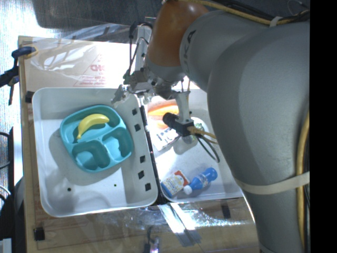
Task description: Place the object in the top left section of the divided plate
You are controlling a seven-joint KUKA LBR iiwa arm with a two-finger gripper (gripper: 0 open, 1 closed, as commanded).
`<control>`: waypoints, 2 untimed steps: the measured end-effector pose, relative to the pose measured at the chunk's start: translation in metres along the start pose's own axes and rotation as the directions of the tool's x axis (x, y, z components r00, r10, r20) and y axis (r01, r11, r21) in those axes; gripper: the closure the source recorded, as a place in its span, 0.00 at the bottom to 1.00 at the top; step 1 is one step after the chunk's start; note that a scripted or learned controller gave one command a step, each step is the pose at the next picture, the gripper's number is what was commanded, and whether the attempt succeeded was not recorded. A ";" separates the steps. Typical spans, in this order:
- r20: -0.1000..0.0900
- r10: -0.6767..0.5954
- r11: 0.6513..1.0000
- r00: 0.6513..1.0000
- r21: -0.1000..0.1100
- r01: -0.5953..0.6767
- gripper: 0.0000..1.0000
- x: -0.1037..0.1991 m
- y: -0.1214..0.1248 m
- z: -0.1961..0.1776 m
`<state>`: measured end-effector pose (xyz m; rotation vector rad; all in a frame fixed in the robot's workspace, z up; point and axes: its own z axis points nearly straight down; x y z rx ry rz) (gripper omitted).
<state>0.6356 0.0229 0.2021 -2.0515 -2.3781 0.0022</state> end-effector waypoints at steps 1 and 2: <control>0.000 -0.007 1.000 1.000 0.001 0.007 1.00 0.001 0.000 -0.010; 0.000 -0.007 1.000 1.000 0.001 0.007 0.00 0.001 0.000 -0.010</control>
